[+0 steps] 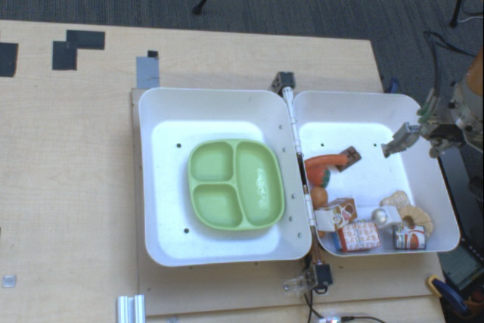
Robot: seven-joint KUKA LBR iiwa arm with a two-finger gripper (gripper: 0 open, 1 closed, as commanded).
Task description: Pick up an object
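grey two-finger gripper [414,134] right of frame, over right white bin [355,117] | jaw state unclear | holding nothing visible | risk: cluttered lower corner, red can [409,239] rolls off, miss

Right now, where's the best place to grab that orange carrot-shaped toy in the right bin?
Grip the orange carrot-shaped toy across its narrow middle, coming straight down from above. It lies flat on the right white bin floor, long axis running left-right, with bare floor behind it.
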